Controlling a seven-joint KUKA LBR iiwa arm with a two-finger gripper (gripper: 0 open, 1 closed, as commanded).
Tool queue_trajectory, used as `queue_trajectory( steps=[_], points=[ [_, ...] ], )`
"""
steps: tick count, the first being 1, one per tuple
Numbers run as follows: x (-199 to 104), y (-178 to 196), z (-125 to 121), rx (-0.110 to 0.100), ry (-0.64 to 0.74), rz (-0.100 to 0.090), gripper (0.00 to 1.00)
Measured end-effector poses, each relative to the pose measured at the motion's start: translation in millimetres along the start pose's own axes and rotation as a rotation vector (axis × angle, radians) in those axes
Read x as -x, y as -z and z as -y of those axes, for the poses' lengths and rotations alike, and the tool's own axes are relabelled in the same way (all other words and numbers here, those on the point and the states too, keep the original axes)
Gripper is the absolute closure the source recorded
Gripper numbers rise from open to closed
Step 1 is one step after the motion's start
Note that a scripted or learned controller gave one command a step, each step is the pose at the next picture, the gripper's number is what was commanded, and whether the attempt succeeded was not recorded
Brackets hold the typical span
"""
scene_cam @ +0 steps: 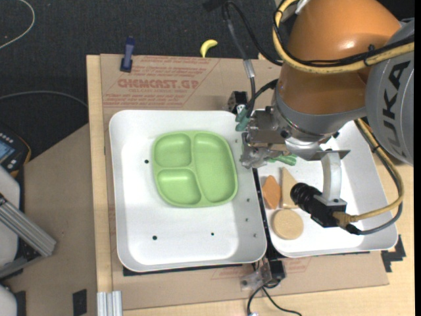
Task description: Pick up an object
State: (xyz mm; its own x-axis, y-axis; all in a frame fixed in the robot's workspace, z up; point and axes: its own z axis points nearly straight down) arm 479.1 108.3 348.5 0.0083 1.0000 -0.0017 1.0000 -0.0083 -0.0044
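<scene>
Arm: your grey arm with its orange band (335, 25) hangs over the right bin (368, 239).
Gripper: the gripper (266, 151) sits at that bin's left edge; you can't tell its state.
Objects: an orange piece (270, 191), a tan wedge (288, 178) and a tan round disc (288, 223) lie close together just below the gripper.
Left bin (131, 229): holds a green divided plate (195, 168).

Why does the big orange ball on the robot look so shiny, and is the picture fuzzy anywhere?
In the camera view, light from above glints off the orange band; the green tray looks sharp and evenly lit in the left bin; the arm shades part of the right bin.
</scene>
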Motion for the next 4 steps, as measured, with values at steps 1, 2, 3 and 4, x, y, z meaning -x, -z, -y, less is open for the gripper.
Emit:
queue_trajectory(
  steps=[1,2,3,4],
  points=[
    [31,-167,2,-0.014,0.002,0.003,1.0],
    [28,-148,-1,0.006,0.006,-0.002,1.0],
    [67,0,-2,0.022,0.007,-0.003,1.0],
    [-1,-72,1,-0.003,0.014,-0.002,1.0]
  ],
)
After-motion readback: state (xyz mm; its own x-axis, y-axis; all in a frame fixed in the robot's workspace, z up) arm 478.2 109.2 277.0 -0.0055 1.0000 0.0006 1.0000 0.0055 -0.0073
